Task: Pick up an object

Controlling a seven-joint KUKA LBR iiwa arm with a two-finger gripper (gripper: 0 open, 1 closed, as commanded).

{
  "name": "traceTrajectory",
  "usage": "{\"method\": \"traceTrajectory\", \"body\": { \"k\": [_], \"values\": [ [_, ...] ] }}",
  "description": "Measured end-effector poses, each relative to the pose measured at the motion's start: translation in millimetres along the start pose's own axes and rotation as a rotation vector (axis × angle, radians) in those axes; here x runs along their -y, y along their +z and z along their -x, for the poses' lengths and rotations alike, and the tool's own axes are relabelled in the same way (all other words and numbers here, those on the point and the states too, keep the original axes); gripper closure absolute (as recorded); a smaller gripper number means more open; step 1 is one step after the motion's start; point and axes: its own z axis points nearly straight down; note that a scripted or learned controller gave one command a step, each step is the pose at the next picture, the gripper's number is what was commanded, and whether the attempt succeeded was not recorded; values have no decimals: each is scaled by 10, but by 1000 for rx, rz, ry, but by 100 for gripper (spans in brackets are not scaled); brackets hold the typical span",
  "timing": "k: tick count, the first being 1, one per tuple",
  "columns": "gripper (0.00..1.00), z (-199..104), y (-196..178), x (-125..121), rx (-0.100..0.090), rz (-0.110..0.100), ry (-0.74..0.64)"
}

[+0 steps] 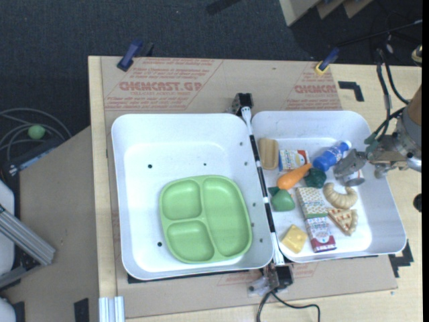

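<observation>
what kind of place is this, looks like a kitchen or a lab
Most likely a robot lab test bench, not a kitchen: two white bins are clamped to a board, the food looks like toys, such as a carrot, and a gripper hangs over them.

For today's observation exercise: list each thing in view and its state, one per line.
Green divided plate: flat in left bin, nothing on it.
Blue bottle: on its side in right bin.
Carrot: lying flat.
Croissant: lying flat.
Gripper: low over the right bin, beside the bottle.
</observation>
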Motion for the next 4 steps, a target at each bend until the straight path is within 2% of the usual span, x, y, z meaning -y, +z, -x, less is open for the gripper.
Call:
{"method": "traceTrajectory", "body": {
  "k": [1,2,3,4],
  "values": [
    [0,-66,1323,-233,1,3,0],
    [100,-63,1223,-237,2,5,1],
    [0,-65,1225,-236,1,4,1],
    [0,-32,1477,-864,-1,1,-1]
  ]
}}
